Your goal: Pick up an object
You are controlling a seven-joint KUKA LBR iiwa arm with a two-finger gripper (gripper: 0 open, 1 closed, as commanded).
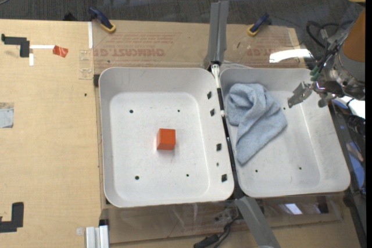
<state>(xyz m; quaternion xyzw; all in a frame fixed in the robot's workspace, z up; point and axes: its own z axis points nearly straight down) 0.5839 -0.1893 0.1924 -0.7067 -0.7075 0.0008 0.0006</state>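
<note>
Showing the pick at its outset: nothing is lifted yet, and I am judging the whole grasp as still ahead. The grey towel, the nearest candidate, is lying crumpled in the right bin, to the left of the claw and slightly below it in the view, bunched against that bin's left wall. The claw is hanging near the right bin's upper right part, close beside the towel but apart from it. Its two fingers are spread wide, one tip pointing toward the towel, and I am seeing only bare bin floor between them.

The orange block, the other candidate, is sitting far left of the claw, alone near the middle of the left bin, beyond the hinged divide between the bins.

Further out, I am noting two clamps on the cardboard backing above the bins, and cables on the floor beyond.

Remaining, as I am judging it: travelling over a chosen object, descending, closing, and lifting. I am treating the towel as the shorter reach.
</note>
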